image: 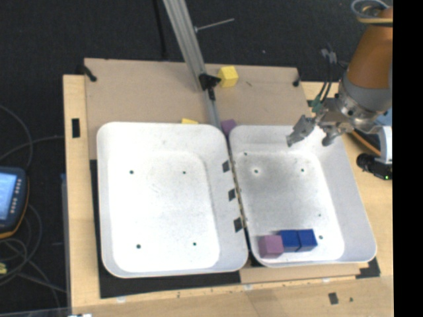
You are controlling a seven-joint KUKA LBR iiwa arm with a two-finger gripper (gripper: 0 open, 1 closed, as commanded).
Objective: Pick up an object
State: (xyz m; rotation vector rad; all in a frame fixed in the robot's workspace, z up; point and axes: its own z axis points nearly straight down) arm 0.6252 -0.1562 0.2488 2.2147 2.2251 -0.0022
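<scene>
From my station I see the arm (370,51) reaching in from the right, its orange band above the grey wrist, with the hand (314,132) hanging over the far right corner of the right bin (350,197). The two fingers (297,133) stand spread apart, released, with nothing between them. One finger points down toward the bin's far rim, the other sits nearer the right wall.

The things I could pick lie at the opposite end of that bin, against its near wall and well apart from the hand. A purple block (270,245) sits toward the near left corner, and a blue block (297,239) lies just beside it on the right, the two touching or nearly so. The blue one looks like two cubes joined side by side, though I cannot tell for sure.

The left bin (109,197) sits beside the right one, their inner rims meeting along the middle. Beyond the bins, on the counter (145,88), a yellow block (229,76) rests near the base of a slanted metal rail (184,28). A small purple piece (228,125) and a yellow scrap (190,121) peek out just behind the bins' far rims.
</scene>
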